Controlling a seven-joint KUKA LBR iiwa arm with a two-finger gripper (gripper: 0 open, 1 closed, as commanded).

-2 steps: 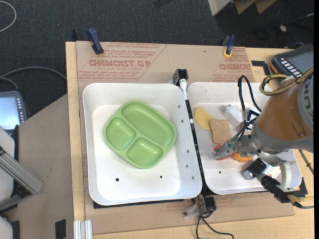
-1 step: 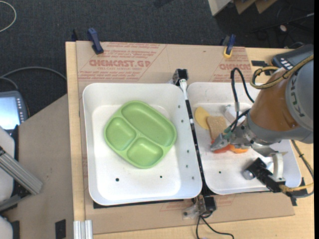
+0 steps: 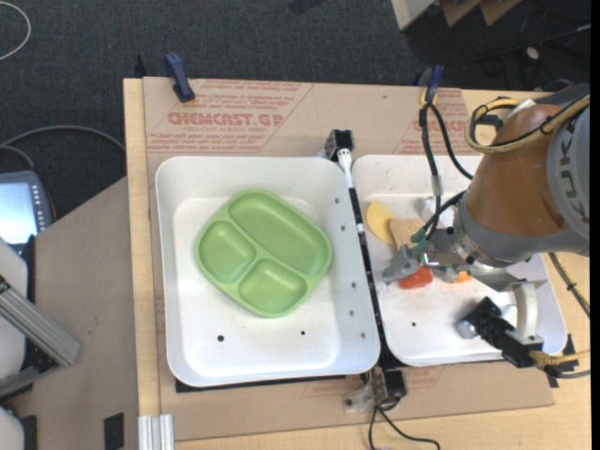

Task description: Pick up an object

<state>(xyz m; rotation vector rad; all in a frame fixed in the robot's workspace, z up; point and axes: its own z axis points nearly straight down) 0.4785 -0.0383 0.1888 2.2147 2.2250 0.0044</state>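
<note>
My gripper [image 3: 411, 262] hangs low over the left part of the right bin [image 3: 412, 336]. A small red-orange thing [image 3: 418, 278] lies right under it, partly covered by the gripper, and I cannot tell whether it is gripped. Just behind the gripper, a yellow rounded piece [image 3: 378, 219] lies on the bin floor with a tan piece [image 3: 404, 230] touching its right side. The arm's grey and orange body [image 3: 516, 195] hides the right half of this bin.
A green three-compartment plate [image 3: 264, 250] rests in the middle of the left bin [image 3: 187, 345]. The ridge between the two bins [image 3: 361, 251] runs just left of the gripper. Cables [image 3: 431, 139] hang above the right bin's far edge.
</note>
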